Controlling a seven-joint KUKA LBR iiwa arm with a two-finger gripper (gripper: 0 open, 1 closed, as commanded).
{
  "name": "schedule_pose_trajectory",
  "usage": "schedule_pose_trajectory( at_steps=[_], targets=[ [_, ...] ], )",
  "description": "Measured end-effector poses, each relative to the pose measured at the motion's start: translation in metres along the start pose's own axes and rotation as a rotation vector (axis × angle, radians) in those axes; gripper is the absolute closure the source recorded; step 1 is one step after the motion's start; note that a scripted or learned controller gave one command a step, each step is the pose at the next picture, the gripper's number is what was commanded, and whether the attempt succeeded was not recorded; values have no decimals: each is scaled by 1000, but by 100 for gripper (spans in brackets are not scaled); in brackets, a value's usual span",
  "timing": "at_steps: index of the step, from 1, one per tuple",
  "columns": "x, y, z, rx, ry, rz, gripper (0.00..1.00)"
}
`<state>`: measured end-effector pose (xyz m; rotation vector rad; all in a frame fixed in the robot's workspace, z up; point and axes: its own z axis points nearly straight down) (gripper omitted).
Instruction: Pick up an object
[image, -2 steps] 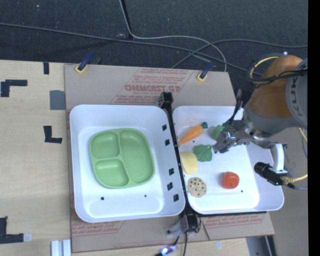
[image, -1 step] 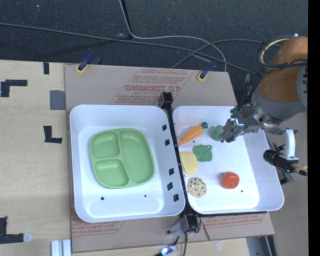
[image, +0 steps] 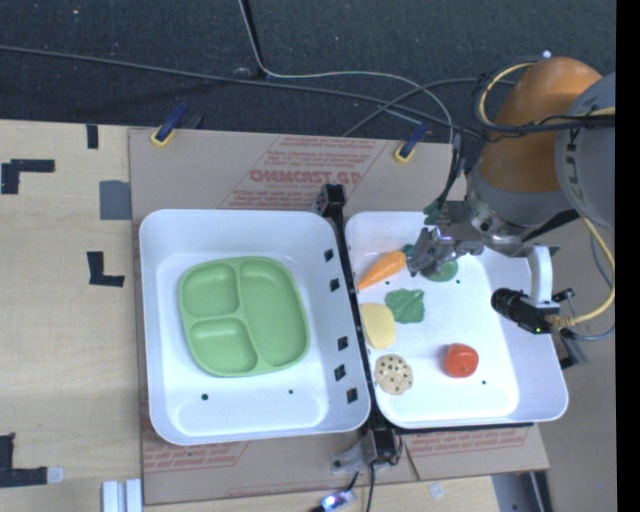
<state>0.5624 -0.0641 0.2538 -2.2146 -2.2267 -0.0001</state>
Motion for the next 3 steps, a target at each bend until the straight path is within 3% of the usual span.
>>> schedule_pose_trajectory(
  at_steps=[3],
  targets=[
    [146,59,30,1,-1,0,100]
  ],
)
